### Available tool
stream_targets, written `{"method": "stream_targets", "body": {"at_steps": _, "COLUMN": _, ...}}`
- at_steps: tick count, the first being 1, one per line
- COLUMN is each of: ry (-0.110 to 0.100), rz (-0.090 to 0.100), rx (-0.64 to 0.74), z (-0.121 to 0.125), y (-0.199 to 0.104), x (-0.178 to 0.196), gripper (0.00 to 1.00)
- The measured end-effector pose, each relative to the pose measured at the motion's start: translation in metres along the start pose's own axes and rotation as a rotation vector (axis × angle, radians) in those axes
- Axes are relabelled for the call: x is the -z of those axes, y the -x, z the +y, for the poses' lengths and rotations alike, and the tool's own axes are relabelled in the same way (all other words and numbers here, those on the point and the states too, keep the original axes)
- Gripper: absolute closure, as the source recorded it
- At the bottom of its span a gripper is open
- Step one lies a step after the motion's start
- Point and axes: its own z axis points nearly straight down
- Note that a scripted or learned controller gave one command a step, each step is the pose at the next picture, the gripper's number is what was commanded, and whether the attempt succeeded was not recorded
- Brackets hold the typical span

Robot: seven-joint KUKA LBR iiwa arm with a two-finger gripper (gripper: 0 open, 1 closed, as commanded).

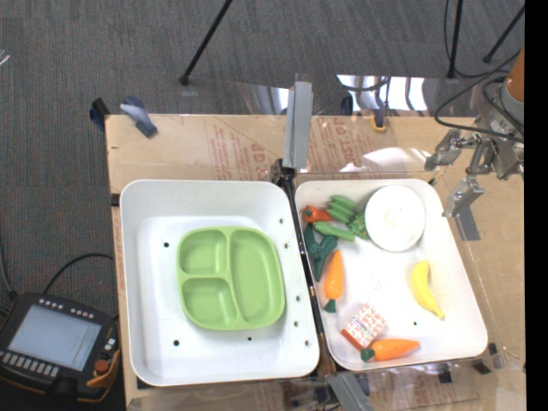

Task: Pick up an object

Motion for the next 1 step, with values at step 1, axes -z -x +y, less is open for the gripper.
{"method": "stream_targets", "body": {"at_steps": 1, "ry": 0.007, "rz": 0.013, "rx": 0.180, "z": -0.0027, "y": -0.0612, "x": -0.1288, "gripper": 0.00}}
